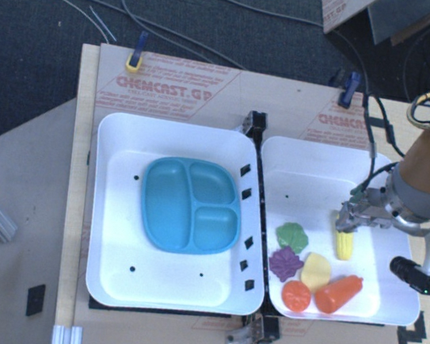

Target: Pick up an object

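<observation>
Six plastic toy foods in right white bin: green broccoli, purple grapes, yellow lemon, red tomato, orange carrot, yellow corn. One blue divided plate in left white bin. Hand over corn; grip impossible to tell.

Both bins were plain white. The divided tray was uniform light blue. The toy foods comprised a green leafy piece, a purple piece, a pale yellow piece, a red tomato, an orange-red carrot and a yellow corn cob. The tabletop was tan with red lettering. The gripper was grey. Two clamps were blue and yellow.
</observation>
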Controlling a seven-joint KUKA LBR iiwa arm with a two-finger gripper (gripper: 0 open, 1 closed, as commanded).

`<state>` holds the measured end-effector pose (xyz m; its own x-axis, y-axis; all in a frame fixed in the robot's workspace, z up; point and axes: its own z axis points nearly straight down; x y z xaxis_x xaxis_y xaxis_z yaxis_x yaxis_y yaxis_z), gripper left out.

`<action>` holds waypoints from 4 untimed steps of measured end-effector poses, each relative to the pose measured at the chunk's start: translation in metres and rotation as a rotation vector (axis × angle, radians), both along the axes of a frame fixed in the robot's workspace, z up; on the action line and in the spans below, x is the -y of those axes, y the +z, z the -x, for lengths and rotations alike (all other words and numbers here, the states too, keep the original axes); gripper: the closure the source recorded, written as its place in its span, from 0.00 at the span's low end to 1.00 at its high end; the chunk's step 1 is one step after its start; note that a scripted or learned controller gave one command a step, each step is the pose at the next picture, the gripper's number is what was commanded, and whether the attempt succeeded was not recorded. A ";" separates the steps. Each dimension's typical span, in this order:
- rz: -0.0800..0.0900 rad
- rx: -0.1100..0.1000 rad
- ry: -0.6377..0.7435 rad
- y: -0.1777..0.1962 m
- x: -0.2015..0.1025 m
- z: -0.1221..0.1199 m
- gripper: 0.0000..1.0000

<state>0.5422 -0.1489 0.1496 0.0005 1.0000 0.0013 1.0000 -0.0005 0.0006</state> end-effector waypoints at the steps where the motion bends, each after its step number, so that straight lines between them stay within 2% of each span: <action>1: 0.003 0.005 0.001 0.063 0.004 0.001 1.00; 2: 0.001 -0.001 0.001 0.057 0.004 0.001 1.00; 3: 0.000 0.001 0.007 0.053 -0.055 -0.020 1.00; 4: 0.000 0.002 0.006 0.063 -0.098 -0.033 1.00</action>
<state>0.5749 -0.0511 0.2129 -0.0052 1.0000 0.0012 1.0000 0.0052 0.0022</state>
